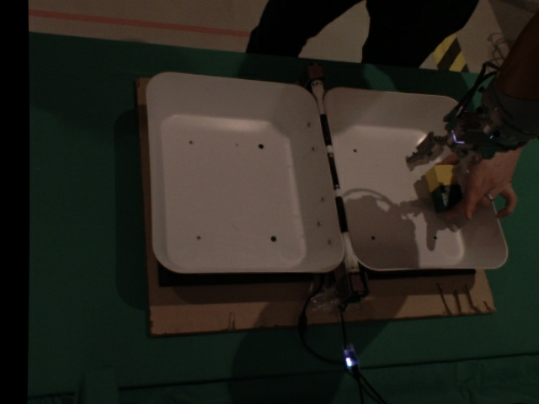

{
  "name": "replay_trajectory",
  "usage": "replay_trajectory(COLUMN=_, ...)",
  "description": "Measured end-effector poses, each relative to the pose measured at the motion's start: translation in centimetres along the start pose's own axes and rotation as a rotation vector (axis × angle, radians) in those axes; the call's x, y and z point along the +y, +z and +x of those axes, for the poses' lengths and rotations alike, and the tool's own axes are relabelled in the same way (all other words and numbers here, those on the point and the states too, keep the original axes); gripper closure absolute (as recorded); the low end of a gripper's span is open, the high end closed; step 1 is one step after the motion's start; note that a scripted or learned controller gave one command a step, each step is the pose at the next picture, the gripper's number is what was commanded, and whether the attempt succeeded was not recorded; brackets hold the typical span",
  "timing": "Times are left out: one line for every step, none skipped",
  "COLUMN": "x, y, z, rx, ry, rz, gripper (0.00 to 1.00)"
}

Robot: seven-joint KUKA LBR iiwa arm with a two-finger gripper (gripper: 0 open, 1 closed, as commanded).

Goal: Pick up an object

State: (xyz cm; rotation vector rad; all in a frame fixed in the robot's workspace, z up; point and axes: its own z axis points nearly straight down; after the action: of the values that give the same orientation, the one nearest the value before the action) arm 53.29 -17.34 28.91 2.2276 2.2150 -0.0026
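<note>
In the right bin [379,234], near its right side, a small yellow object [442,175] lies against a black object [445,199]. A person's hand [488,179] reaches in from the right and rests on or next to the black object. My gripper [424,151] hangs over the right bin just up and left of the yellow object, apart from it, with the wrist [472,129] behind it. Nothing shows in its grasp. The scene is dim.
The left bin [168,108] bears only a few dark specks. A divider strip [333,167] runs between the bins. Both sit on a cardboard sheet [253,310] on green cloth. A cable with a blue light [349,358] trails at the front. A person [362,15] stands at the back.
</note>
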Motion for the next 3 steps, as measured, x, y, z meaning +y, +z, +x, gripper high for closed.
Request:
replay_trajectory(x=-0.7, y=5.7, z=0.3, rx=0.001, ry=-0.001, rz=0.003, gripper=0.0)
replay_trajectory(x=-0.2, y=6.7, z=0.0, rx=-0.01, ry=-0.002, rz=-0.027, gripper=0.0)
replay_trajectory(x=-0.1, y=5.6, z=-0.3, rx=-0.017, ry=0.004, rz=-0.033, gripper=1.0)
